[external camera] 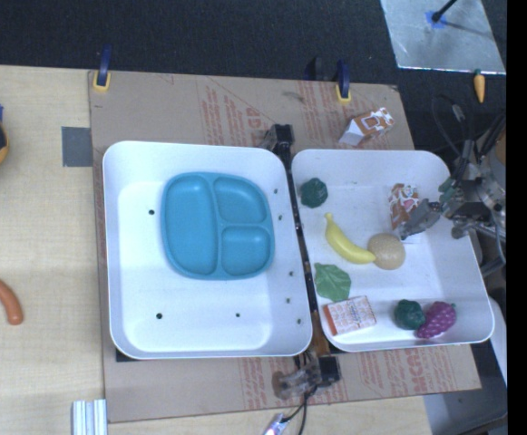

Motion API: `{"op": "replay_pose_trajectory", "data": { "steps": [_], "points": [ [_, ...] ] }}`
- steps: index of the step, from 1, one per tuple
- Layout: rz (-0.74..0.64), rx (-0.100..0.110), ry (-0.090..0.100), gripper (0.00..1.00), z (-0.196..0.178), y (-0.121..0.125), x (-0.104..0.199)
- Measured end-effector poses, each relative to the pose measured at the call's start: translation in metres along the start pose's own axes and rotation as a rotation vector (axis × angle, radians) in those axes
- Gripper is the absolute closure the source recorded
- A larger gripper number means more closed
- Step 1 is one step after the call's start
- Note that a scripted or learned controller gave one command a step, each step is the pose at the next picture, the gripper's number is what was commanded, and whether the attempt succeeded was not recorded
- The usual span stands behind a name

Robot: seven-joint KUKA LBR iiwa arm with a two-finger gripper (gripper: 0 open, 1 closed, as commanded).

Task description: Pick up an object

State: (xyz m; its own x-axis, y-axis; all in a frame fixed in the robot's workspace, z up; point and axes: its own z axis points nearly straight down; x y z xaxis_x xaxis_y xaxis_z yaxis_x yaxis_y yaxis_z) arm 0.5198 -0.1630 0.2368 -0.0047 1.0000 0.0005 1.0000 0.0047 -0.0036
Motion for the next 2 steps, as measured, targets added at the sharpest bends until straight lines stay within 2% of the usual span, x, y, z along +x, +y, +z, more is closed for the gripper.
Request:
{"op": "replay_pose_trajectory", "data": {
  "steps": [1, 2],
  "points": [
    [0.002, -0.01, -0.004, 0.0, 0.141, 0.033, -0.04],
    [-0.002, -0.001, 0.0, 0.0, 0.144, 0.116, 0.026]
  ]
}}
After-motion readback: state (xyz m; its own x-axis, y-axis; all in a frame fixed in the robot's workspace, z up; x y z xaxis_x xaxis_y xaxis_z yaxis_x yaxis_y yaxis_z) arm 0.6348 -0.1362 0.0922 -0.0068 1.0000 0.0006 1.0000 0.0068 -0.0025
